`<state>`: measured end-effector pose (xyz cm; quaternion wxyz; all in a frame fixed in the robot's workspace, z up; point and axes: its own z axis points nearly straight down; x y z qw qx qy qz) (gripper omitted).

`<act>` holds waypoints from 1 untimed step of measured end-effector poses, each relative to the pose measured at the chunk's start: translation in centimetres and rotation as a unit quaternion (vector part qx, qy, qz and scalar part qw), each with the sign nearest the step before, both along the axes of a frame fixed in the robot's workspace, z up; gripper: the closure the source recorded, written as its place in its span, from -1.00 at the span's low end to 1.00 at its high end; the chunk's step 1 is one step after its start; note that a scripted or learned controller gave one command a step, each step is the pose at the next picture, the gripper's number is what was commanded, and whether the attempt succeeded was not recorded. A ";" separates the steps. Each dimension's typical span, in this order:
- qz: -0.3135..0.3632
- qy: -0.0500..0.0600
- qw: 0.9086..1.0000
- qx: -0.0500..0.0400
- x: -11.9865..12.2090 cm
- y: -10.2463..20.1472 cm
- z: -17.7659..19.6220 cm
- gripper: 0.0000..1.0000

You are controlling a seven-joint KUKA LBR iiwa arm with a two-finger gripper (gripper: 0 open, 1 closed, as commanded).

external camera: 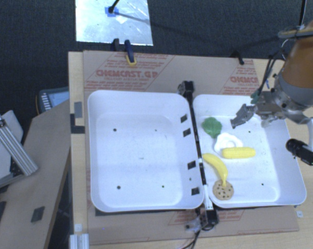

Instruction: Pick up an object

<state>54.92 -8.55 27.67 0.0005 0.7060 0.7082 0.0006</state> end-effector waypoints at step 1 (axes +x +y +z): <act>0.000 -0.010 1.000 -0.002 0.0 -2.1 15.5 -1.00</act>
